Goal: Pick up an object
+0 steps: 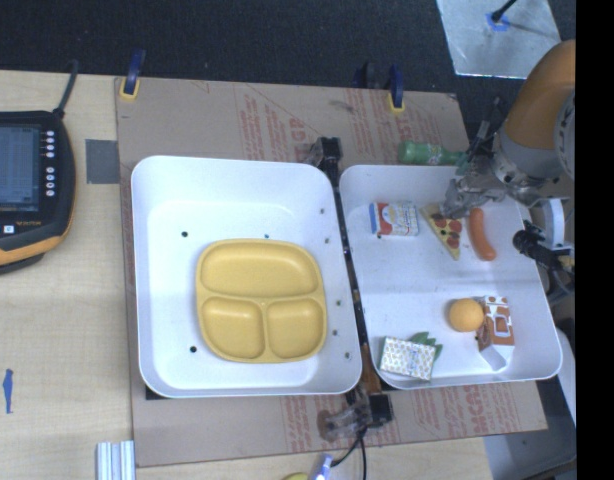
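The right bin point(407, 278) holds several small objects. A small white carton point(395, 219) lies at its back left, a pizza slice point(447, 233) beside it and a sausage point(482, 235) to the right. Nearer the front sit an orange point(466, 315), a white and orange box point(495, 326) and a patterned packet point(407, 358) on something green. My gripper point(465, 194) hangs over the bin's back right part, just above the pizza slice and sausage. Nothing shows between its tips.
The left bin point(167, 268) carries a yellow divided tray point(260, 299). A green object point(427, 153) lies behind the right bin. A teach pendant point(22, 188) rests at the bench's far left. Clamps hold the cardboard at the back.
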